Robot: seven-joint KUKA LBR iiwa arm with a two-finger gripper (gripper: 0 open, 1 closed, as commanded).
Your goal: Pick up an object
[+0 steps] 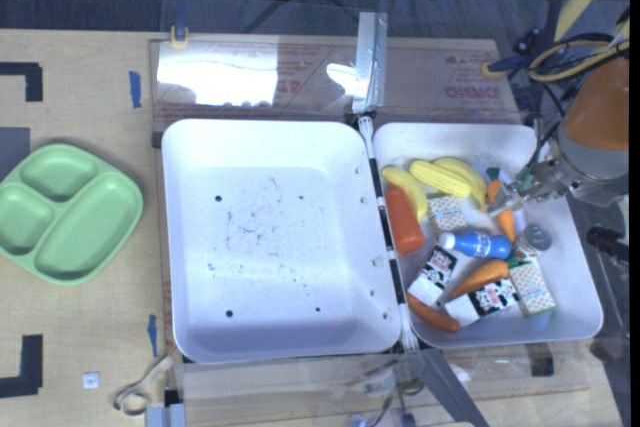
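Observation:
The right bin (pixel 585 310) holds a heap of toy food. Yellow bananas (pixel 445 177) lie at its back, a red-orange cylinder (pixel 403 218) along its left wall. A blue bottle (pixel 478 243), an orange carrot (pixel 478 275) and two black-and-white cartons (pixel 433 273) (pixel 495 295) fill the middle and front. My gripper (pixel 524 183) hangs low over the bin's back right part, just right of the bananas and above a small orange piece (pixel 507 220). The grey wrist and orange band (pixel 603 105) rise behind it at the right edge.
The left bin (pixel 200 155) has only faint scuffs on its floor. A green divided plate (pixel 68 212) rests on the bench far left. Patterned boxes (pixel 447 212) (pixel 533 285) and a grey round cap (pixel 538 237) also lie in the right bin. Cables hang near the arm.

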